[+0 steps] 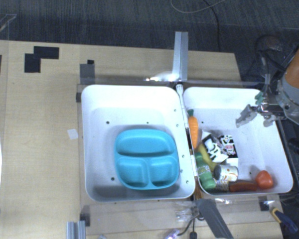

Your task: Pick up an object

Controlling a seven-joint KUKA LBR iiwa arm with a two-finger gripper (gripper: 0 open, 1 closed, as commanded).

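My gripper [256, 118] hangs over the upper right part of the right bin [224, 99], open, with nothing between its fingers. The objects lie below and to its left, apart from it. An orange carrot [193, 128] rests along the bin's left wall. Below the carrot are a black-and-white patterned item [221, 147], a yellow-green piece [205, 156], a green bottle [205, 177] and a small can [227, 172]. A red tomato [264, 179] and a brown sausage-like piece [242, 185] lie at the front edge.
The left bin [97, 128] holds a blue divided plate [147, 158]. A metal post [181, 54] stands behind the divider between the bins. The grey arm with its orange band [296, 71] comes in from the right.
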